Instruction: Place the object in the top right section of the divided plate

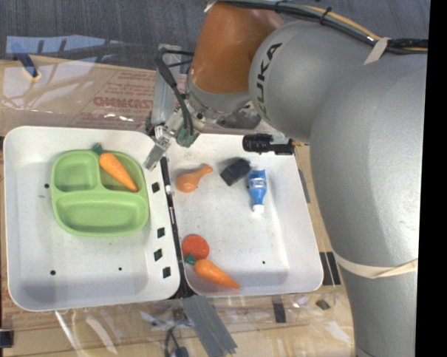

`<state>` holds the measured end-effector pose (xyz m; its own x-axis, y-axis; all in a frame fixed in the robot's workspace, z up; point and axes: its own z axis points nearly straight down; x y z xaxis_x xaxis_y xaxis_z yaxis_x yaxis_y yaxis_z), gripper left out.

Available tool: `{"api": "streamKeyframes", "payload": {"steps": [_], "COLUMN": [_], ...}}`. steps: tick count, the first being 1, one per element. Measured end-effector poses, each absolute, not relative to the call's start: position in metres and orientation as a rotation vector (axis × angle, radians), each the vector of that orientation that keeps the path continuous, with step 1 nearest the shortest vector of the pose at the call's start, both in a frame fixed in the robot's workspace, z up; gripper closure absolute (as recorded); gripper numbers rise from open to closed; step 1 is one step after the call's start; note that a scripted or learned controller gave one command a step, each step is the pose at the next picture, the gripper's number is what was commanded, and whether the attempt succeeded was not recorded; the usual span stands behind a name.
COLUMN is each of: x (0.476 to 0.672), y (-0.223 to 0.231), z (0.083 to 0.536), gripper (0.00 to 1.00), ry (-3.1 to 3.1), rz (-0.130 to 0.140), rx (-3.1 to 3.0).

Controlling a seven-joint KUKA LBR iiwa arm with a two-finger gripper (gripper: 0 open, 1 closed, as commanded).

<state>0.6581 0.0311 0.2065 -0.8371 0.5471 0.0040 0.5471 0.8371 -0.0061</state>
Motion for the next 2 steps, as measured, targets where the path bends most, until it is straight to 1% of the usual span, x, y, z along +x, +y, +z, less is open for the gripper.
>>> {"api": "streamKeyframes", "payload": {"steps": [1,2], "x": [0.648,0.649], "y": [-0.020,-0.049], "z": [0.190,0.191], "gripper": [0.00,0.00], "ry": [-2.921,-2.812], "rz": [0.004,0.001], "rx": [-1.149,-1.403]}}
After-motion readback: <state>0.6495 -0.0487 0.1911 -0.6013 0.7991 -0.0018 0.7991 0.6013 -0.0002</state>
